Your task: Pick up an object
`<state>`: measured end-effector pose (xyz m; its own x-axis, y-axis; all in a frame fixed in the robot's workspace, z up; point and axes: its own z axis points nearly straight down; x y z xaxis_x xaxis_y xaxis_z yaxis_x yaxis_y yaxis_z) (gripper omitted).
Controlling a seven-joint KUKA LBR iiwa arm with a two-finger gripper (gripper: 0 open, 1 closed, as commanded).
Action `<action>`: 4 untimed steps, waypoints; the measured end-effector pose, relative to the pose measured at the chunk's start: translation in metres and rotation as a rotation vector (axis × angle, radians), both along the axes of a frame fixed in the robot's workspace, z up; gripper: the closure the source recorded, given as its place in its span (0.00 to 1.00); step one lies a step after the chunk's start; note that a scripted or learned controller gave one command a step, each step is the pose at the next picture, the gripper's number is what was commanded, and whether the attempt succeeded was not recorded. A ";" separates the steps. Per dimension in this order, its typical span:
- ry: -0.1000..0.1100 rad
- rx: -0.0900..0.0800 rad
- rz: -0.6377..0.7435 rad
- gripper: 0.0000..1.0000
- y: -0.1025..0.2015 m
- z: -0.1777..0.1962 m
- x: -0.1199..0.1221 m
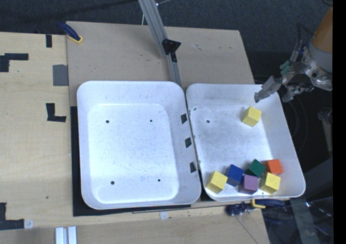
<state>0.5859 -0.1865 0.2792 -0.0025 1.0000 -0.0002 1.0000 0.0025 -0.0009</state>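
- While the pincer (268, 90) hangs over the right shallow white bin (216, 129) at its 1 o'clock edge, its opening cannot be told.
- Small yellow cube (251, 116) lies loose just below, at the pincer's 7 o'clock.

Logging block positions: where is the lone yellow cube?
The lone yellow cube sits in the right bin's upper part, just below the gripper, apart from the cluster.
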 end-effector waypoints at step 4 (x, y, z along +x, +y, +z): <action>0.006 0.001 -0.001 0.00 0.003 -0.182 -0.005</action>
